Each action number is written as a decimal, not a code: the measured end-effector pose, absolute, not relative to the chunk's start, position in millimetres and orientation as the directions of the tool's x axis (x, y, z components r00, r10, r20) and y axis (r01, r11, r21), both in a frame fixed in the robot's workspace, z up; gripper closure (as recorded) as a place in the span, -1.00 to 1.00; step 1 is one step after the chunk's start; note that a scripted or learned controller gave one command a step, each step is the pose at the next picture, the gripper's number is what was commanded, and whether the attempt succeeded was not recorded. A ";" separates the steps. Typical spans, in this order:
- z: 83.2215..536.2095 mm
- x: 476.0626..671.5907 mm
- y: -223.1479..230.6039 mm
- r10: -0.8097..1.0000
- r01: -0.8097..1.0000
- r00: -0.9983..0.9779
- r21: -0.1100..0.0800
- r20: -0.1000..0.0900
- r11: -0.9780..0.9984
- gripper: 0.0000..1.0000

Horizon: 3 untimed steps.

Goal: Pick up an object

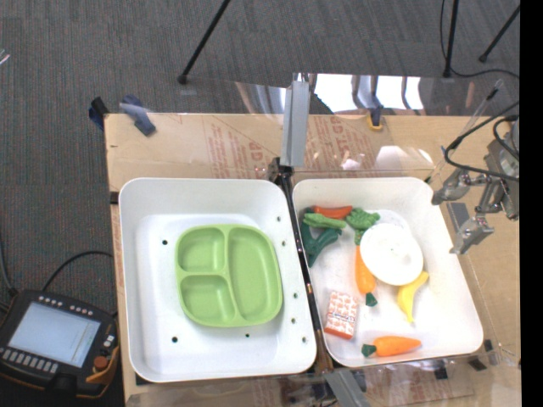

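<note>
At the near edge of the right-hand shallow white plastic bin [441, 227] lies a small orange toy carrot with a green top [392, 345], and just left of it a pink-and-white checked wafer-shaped block [341, 314] rests by the bin's left wall; a little farther in, a curved yellow toy banana [411, 293] touches the rim of a round white plate [391, 253], while a second orange carrot-shaped piece [364, 273] lies along the plate's left side; beyond these, a cluster of dark green toy vegetables [321, 237] sits near the far left corner with a green broccoli-like piece [362, 220] and a slim orange-red piece [333, 212] behind it; in the left-hand shallow white bin [144, 227] a lime-green three-compartment plastic tray [228, 275] lies flat; at the right, beside the right bin's far corner and outside its rim, hangs the grey two-finger gripper [475, 219], holding nothing, its fingers apparently spread apart.
</note>
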State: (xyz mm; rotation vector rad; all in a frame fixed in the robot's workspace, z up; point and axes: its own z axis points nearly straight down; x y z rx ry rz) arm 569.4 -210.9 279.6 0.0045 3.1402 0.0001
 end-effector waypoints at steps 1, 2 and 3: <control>187.0 474.4 -211.0 -0.072 -0.072 -0.997 0.006 0.010 0.997 -1.00; 90.0 486.8 -179.0 0.005 0.005 -1.000 -0.001 -0.015 1.000 -1.00; 100.0 486.8 -176.3 -0.002 -0.002 -1.000 0.000 -0.010 1.000 1.00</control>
